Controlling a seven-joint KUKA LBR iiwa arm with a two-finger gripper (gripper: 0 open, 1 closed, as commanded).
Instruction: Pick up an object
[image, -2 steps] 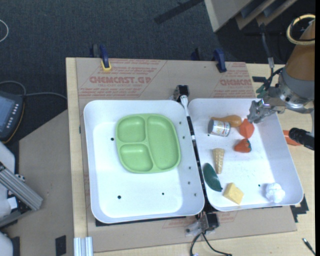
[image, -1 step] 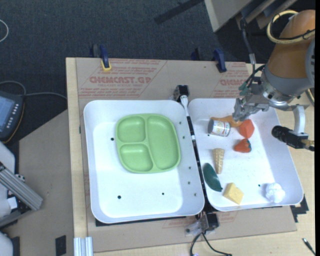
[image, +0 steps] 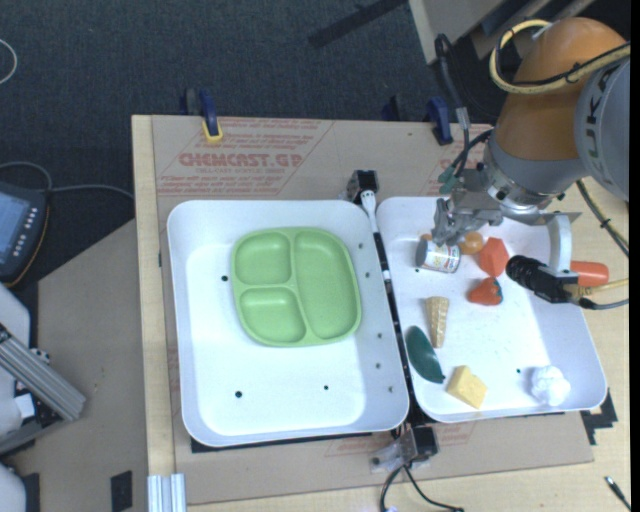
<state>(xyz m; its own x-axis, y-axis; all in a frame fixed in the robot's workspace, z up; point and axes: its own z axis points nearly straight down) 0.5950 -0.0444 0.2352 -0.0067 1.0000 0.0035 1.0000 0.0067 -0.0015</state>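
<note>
White plastic rims the right bin (image: 590, 345) where my gripper (image: 446, 232) hangs low at the far left corner, just above a small silver can (image: 439, 259) lying on its side, though whether I have closed on it I cannot tell, with orange pieces (image: 492, 256) just beside.

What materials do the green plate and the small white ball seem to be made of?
The green plate looks like moulded plastic with a matte finish: one even colour, rounded compartments. The white ball looks like crumpled paper or tissue, judging by its wrinkled, irregular surface; it could not be told for sure.
</note>
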